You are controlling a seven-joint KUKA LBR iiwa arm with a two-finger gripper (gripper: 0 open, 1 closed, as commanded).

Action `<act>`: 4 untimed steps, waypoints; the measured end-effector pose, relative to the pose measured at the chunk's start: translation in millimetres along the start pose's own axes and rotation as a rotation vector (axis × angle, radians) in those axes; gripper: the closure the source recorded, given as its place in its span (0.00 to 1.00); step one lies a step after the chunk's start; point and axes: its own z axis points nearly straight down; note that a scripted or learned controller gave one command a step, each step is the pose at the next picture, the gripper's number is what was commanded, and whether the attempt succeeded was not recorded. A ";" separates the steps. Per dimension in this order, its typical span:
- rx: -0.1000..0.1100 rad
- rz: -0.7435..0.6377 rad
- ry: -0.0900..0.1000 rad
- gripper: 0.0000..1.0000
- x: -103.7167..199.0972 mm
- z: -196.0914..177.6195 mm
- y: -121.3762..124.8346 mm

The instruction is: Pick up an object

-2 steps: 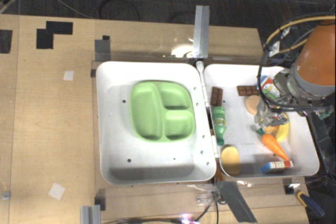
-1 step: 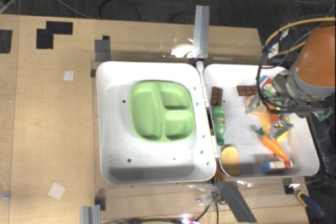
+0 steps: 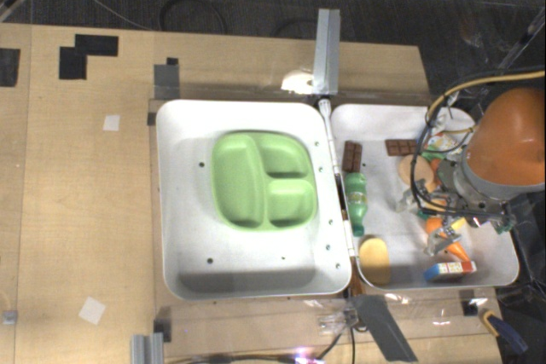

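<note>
A: Arm pos?

B: Comes in from the right, orange band up top. Hangs over the right bin, front-right part. Cables looped round the wrist.

A: Gripper?

B: Low, right over the orange item. Open or closed: can't tell, too cluttered w/ cables. Can't confirm any hold either.

A: Orange item, where exactly?

B: Right bin, near the front-right corner. Sits just behind the box (white w/ blue and red ends), nearly touching it. Partly hidden under the gripper.

A: Rest of that bin?

B: Along the left wall: brown bar at the back, then green bottle lying lengthwise, then yellow lump at the front-left corner. Second brown bar further right, near the back. Tan disc just below it, beside the cables.

A: Bottle touching the bar?

B: Looks end to end, close; contact unclear.

A: Left bin?

B: Holds a green tray w/ three compartments, roughly centred, well apart from the arm.

A: Bench?

B: Light wood, black marks at the back-left. Grey post upright behind the seam between the bins.
</note>
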 end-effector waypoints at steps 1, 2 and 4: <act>0.000 0.000 0.001 0.00 0.1 0.3 0.1; 0.000 0.000 0.001 0.00 0.2 0.3 0.1; 0.000 0.000 0.001 0.00 0.2 0.3 0.1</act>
